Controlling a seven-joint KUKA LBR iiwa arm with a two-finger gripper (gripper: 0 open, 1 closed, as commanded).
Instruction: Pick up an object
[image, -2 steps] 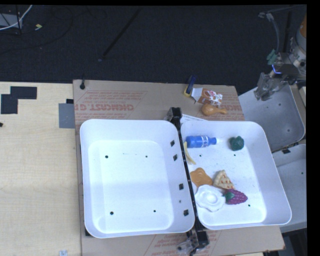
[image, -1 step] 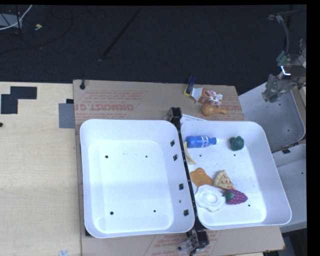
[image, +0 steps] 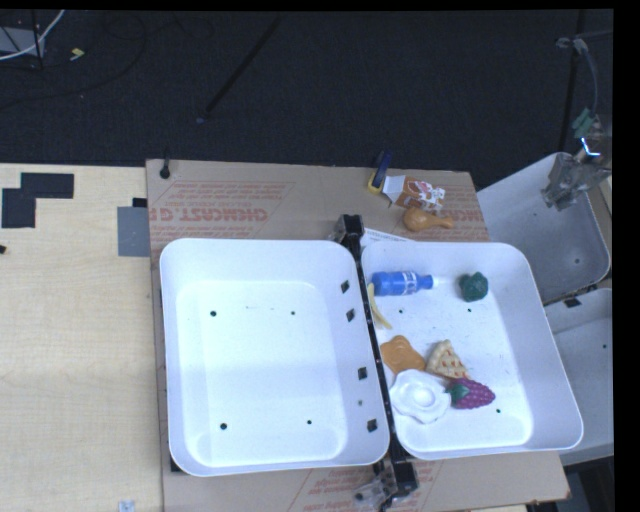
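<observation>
The right bin (image: 520, 330) holds several toy items. A blue bottle (image: 403, 284) lies on its side near the far left corner, with a dark green lump (image: 474, 287) to its right. A thin yellow strip (image: 377, 306) lies along the left wall. Nearer the front sit an orange-tan piece (image: 401, 354), a waffle-like wedge (image: 446, 361), a purple grape bunch (image: 472, 394) and a white fried egg (image: 419, 397), all close together.
The left bin (image: 250, 360) sits beside the right one, joined by a black divider (image: 365, 330). Behind the bins, on the cardboard, lie a toy drumstick (image: 425, 219), a small packet (image: 420, 190) and a blue-yellow clip (image: 379, 173). A grey metal plate (image: 560, 230) stands at the right.
</observation>
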